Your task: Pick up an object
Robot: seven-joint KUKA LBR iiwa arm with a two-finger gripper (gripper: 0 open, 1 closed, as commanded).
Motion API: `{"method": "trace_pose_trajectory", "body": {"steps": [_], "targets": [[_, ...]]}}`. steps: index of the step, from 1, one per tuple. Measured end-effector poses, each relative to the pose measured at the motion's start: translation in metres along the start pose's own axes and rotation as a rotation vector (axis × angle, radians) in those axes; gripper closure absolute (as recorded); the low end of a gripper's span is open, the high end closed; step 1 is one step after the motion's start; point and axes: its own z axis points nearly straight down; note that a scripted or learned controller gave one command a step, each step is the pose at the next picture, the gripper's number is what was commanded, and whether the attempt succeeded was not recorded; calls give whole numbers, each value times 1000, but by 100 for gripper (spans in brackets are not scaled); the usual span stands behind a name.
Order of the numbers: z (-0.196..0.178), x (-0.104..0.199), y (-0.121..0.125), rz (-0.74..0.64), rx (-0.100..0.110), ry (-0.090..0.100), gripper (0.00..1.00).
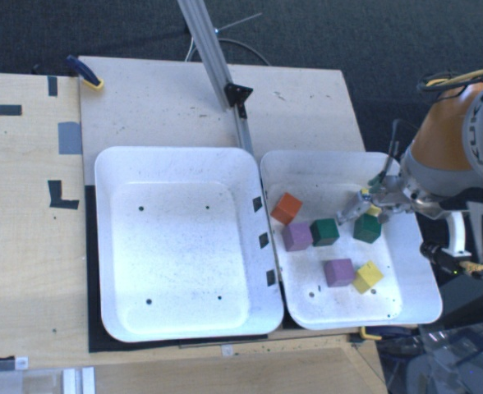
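Hand [371, 206] sits just above the right-hand green block [367, 228], near touching; cannot tell whether open or closed. Block lies directly beneath.

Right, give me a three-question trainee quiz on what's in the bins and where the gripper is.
1. True or false: all the blocks lie in the right bin.
2. How many blocks are purple?
3. Which block is nearest the gripper? A) the orange block B) the green block at the right C) the yellow block

Key
1. True: the two purple blocks, both green blocks (the other one sits beside a purple one), the orange and the yellow all sit there.
2. Two.
3. B: it lies just below the gripper in the view.
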Motion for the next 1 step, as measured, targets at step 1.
{"method": "trace_pose_trajectory", "body": {"steps": [1], "targets": [[35, -6, 6, 0, -26, -11, 0]]}}
